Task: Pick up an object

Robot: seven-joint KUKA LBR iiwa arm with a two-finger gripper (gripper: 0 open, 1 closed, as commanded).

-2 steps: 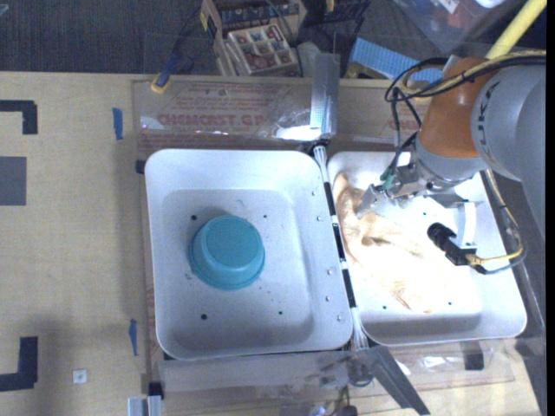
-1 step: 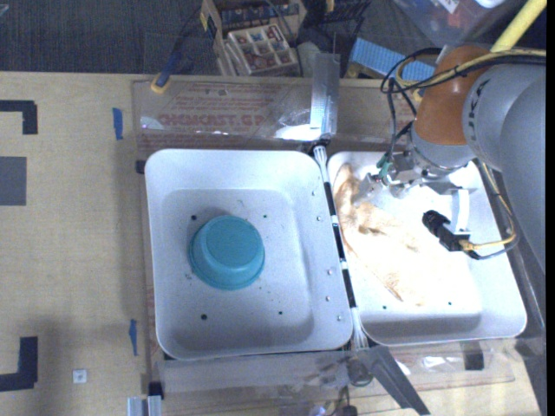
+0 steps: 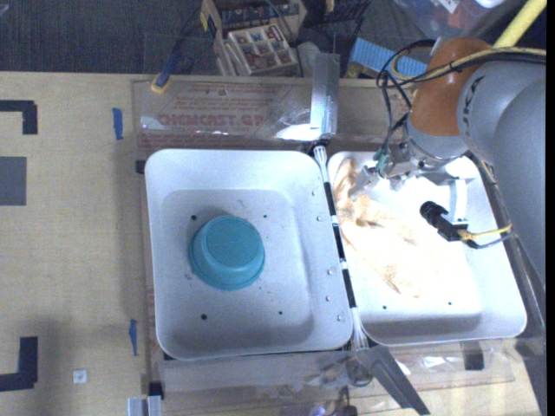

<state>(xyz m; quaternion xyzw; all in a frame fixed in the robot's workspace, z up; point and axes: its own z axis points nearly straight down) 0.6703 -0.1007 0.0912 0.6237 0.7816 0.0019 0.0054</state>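
So, arm (image 3: pixel 494 102) reaching in from the right, parked over the top-left part of the right bin (image 3: pixel 499 319). Gripper (image 3: pixel 388 167) low near that bin's back-left corner, close to the divider between the bins. Can't tell if it's open or closed, too washed out by glare and too small to read. Nothing visibly held, so not calling it a grab.

Only obvious pickable thing: teal bowl (image 3: pixel 227 250), upside down, sitting left of centre on the floor of the left bin (image 3: pixel 165 319). Well apart from the gripper, other side of the divider. Right bin floor just looks like brownish smears and scuffs, maybe scraps, hard to say.

How to do this well, just a guess from the layout:
- Lift clear of the divider before crossing over, no dragging across the rim.
- Come down straight over the bowl, not at a slant.
- Upside-down bowl means a smooth domed base, probably slippery. Better to straddle the base ring or the lower edge than to pinch the top.
- Go wide before descending, close only once low enough on the sides.
- Slow lift, then check something is actually between the pads.

Risk: bowl skating sideways on the white plastic if one side touches first.
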